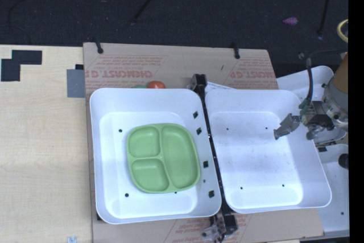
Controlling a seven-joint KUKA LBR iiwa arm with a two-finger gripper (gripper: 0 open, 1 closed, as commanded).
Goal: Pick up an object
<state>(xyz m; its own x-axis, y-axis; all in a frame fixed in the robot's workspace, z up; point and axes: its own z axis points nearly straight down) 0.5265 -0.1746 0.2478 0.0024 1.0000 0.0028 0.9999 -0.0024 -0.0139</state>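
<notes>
Item: gripper (300, 125), at the right rim of the right bin (259, 193), carried on the grey arm (335, 101) that enters from the right. State of fingers: two grey tips show, one reaching left over the bin floor and one nearer the wrist, with open space between them; they stand spread, and nothing lies between them. Item: right bin, white, shallow, directly beneath and left of the gripper; its floor carries only small dark dots and faint specks, too small to name. Item: plate (164, 157), green, three compartments, lying flat on the floor of the left bin (108, 122), well to the left of the gripper and across the dark divider (208, 148) where the two bins meet. It is the one clear candidate for picking. Item: small red-orange thing (156, 85), beyond the far rim of the left bin, on the cardboard sheet (170, 65), also well left of the gripper; its kind cannot be told. Progress: judged as not begun in effect. No object is grasped or lifted; the plate is untouched. Remaining: carry the gripper leftward over the divider, bring it down on the plate, likely at a rim or a ridge between compartments, close on it, and raise it. The flat, low form of the plate will likely make a grip difficult.
</notes>
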